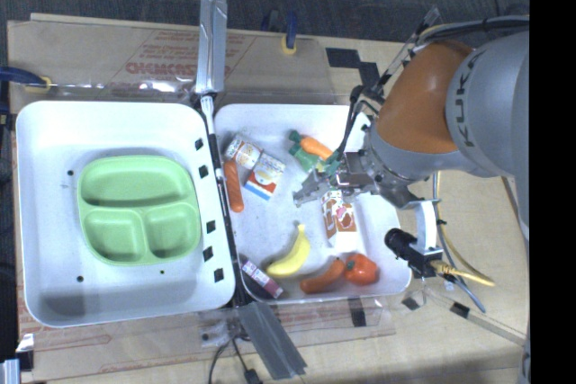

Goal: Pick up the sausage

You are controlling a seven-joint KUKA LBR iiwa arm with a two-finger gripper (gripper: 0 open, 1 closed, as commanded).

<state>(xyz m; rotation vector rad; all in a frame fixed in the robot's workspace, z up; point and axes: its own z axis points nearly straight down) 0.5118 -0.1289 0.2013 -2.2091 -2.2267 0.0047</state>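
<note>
- Camera view: the sausage [234, 185] lies lengthwise against the left wall of the right bin [270, 117], just beside a small carton [262, 184]
- End effector [310, 190] hovers mid-bin, fingers spread, grasping nothing
- Best approach, I judge: shift toward that left wall, align across the sausage, descend clear of the carton
</note>
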